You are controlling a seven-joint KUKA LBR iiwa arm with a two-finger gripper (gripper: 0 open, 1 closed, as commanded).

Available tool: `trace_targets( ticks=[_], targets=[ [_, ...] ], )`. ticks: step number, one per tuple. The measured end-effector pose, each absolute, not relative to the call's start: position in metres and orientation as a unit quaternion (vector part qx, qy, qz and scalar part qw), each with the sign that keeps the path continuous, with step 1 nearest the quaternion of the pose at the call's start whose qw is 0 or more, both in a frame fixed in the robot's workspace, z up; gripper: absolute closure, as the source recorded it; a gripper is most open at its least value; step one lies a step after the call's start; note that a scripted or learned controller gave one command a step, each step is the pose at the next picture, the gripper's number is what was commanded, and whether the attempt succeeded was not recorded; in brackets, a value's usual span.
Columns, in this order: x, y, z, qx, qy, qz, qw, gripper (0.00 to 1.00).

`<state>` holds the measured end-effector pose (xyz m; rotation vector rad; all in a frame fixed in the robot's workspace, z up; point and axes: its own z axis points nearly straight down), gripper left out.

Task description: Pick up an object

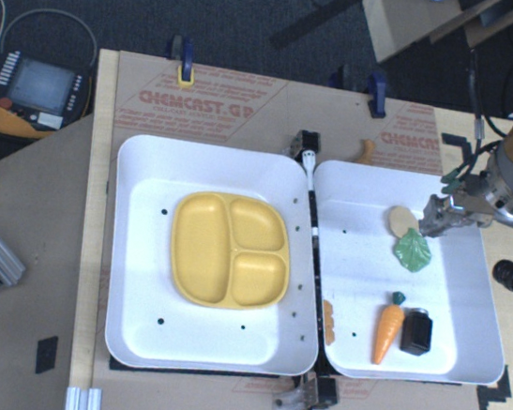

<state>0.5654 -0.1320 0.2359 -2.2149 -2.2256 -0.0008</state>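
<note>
My gripper (pixel 434 221), finger state indiscernible, hovers over the right bin (pixel 350 345)'s far side, with the green leafy toy (pixel 413 251) lying directly below-left of it, just beside the beige piece (pixel 402 220).

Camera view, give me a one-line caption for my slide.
Gripper poised over a green toy in the right bin, near a carrot; yellow divided tray in the left bin.
</note>
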Motion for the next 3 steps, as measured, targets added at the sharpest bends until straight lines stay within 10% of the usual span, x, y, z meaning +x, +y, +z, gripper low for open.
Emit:
trace_targets(
  ticks=[3],
  targets=[
    [0.6, 0.01, 0.221, -0.705, -0.709, -0.0009, 0.0, 1.0]
  ],
)
